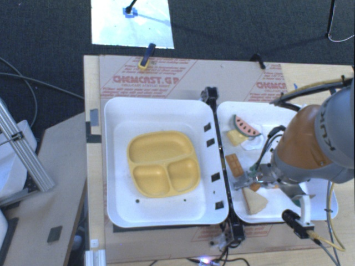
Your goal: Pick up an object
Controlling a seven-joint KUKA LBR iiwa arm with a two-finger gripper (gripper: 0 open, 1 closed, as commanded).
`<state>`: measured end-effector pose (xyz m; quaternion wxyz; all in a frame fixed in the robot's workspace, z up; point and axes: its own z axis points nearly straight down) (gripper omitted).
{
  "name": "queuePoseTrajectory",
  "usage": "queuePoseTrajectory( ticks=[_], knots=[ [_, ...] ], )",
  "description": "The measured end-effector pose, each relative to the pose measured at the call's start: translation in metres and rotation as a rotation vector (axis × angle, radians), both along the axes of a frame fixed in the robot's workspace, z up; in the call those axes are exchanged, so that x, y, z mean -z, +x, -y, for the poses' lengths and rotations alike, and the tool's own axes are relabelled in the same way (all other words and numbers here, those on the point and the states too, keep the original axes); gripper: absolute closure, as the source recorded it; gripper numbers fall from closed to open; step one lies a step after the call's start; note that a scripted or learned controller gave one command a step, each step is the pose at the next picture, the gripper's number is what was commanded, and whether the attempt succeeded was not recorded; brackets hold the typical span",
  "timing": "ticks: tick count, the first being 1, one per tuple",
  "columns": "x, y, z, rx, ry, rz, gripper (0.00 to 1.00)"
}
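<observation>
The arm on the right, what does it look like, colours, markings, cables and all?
The arm is bulky and rounded, grey, with a broad orange band above the wrist. Dark lettering runs along the grey shell. Black cables loop beside the band, down to a small metal gripper.

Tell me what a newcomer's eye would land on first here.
The yellow tray, three-sectioned, lying in the left bin. Next the grey-and-orange arm over the right bin, its gripper low among toy foods: a watermelon slice at the far side, a pale wedge near.
</observation>
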<state>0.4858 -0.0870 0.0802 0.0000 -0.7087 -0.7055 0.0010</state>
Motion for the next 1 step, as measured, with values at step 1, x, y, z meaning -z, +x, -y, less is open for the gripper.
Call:
queuePoseTrajectory(
  ticks=[1],
  knots=[
    [-0.0143, 0.0016, -0.0035, -0.006, 0.002, 0.004, 1.00]
  ],
)
